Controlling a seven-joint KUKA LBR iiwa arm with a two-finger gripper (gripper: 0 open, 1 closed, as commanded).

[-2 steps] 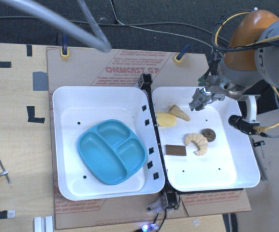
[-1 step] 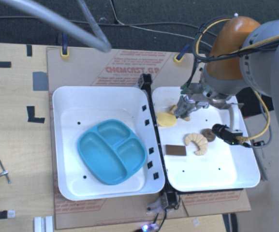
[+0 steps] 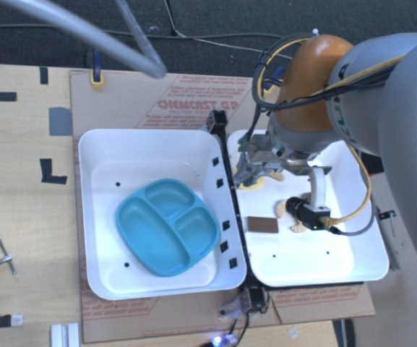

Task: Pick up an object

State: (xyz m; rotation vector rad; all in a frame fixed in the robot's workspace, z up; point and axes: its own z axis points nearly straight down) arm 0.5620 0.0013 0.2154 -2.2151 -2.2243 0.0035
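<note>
The divided tray [image 3: 166, 226] is blue, its bin [image 3: 100, 172] white.

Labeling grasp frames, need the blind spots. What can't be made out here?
Camera view:
- Pale yellow item: mostly covered by the pincer. Its kind is unclear, and so is whether the two touch.
- Right bin: the far part is hidden behind the arm's wrist.
- Small tan bits: too small to identify.
</note>
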